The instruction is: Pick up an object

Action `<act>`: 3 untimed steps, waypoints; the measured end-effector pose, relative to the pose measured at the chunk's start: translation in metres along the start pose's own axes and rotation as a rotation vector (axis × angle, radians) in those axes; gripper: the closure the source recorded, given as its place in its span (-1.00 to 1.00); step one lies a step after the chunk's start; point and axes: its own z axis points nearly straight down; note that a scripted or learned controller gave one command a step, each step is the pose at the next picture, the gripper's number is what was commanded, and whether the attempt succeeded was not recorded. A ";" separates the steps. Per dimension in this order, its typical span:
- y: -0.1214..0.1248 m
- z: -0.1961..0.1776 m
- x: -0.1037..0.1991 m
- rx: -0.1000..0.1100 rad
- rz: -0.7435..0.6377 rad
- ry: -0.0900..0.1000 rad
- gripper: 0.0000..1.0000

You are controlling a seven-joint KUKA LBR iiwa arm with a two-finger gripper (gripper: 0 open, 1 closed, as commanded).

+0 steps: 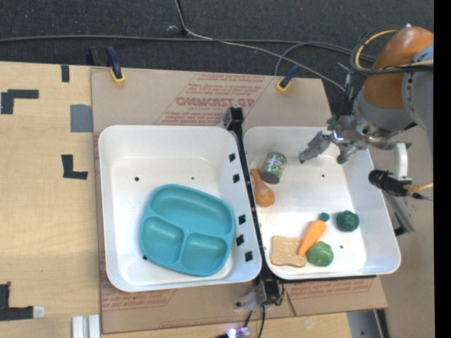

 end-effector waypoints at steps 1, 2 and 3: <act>-0.007 0.063 0.006 0.001 0.000 0.001 -1.00; -0.006 0.088 0.007 -0.007 -0.001 -0.003 -1.00; -0.005 0.075 0.007 -0.011 -0.002 -0.005 1.00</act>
